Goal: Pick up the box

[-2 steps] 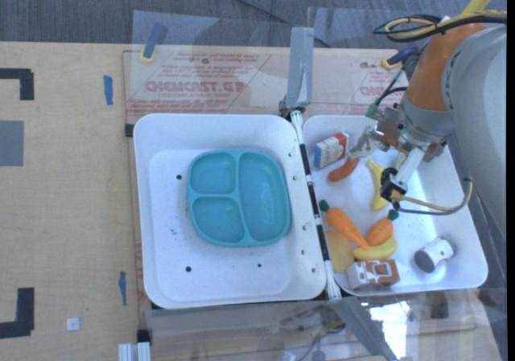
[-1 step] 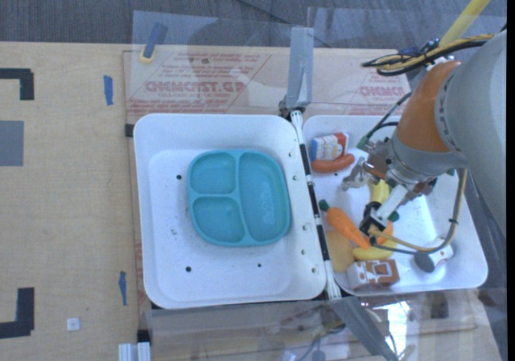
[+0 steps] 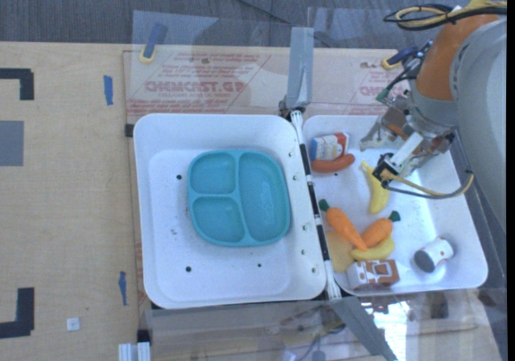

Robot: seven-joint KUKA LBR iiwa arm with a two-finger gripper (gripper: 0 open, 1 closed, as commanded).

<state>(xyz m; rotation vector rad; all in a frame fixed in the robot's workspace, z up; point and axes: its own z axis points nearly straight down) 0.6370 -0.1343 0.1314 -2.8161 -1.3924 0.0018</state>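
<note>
one arm (image 3: 475,70) over the right bin (image 3: 438,215)

the left bin (image 3: 161,190) holds a teal divided plate (image 3: 239,197). the gripper (image 3: 385,142) hangs over the far side of the right bin, near the banana (image 3: 376,194); open or closed, i cannot tell. the box (image 3: 374,272) lies at the right bin's near edge, well apart from the gripper, just beside a carrot (image 3: 344,225). a white cup (image 3: 433,255) lies to its right. a small white carton (image 3: 328,145) and a sausage (image 3: 332,163) sit at the far left.
</note>
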